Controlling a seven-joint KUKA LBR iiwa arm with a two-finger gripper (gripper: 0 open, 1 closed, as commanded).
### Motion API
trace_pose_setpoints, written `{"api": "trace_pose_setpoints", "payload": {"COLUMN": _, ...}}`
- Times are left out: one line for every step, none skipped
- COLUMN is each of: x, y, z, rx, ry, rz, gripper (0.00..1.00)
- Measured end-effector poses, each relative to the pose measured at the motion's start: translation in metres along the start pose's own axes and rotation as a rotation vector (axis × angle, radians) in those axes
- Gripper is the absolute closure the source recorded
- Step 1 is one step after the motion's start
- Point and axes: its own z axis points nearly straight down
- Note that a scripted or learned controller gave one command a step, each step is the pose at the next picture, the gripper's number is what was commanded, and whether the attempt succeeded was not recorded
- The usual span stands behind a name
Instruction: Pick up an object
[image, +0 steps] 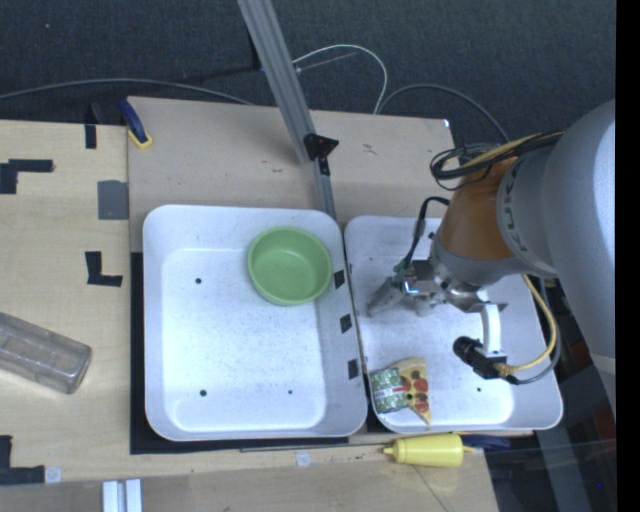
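Observation:
A green bowl (289, 265) sits in the left bin (180, 330), near its back right corner. A small packet with a green, red and yellow print (401, 387) lies at the front left of the right bin (530, 400). My gripper (383, 300) hangs over the left part of the right bin, behind the packet and to the right of the bowl. Its grey fingers (380, 297) point left and down, and I see nothing between them. The arm's orange band (470, 228) and grey body cover the bin's right back part.
A yellow bottle (430, 451) lies on the bench just in front of the right bin. A clear plastic cylinder (40, 353) rests at the far left. A grey metal pole (290, 90) slants down to the bins' back edge. Cables loop behind the arm.

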Motion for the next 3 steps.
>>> {"api": "trace_pose_setpoints", "payload": {"x": 0.001, "y": 0.000, "z": -0.011, "rx": 0.001, "ry": 0.002, "rz": -0.001, "gripper": 1.00}}
{"api": "trace_pose_setpoints", "payload": {"x": 0.001, "y": 0.011, "z": -0.065, "rx": -0.003, "ry": 0.001, "rz": 0.000, "gripper": 1.00}}
{"api": "trace_pose_setpoints", "payload": {"x": -0.003, "y": 0.004, "z": -0.112, "rx": -0.003, "ry": 0.001, "rz": 0.001, "gripper": 1.00}}
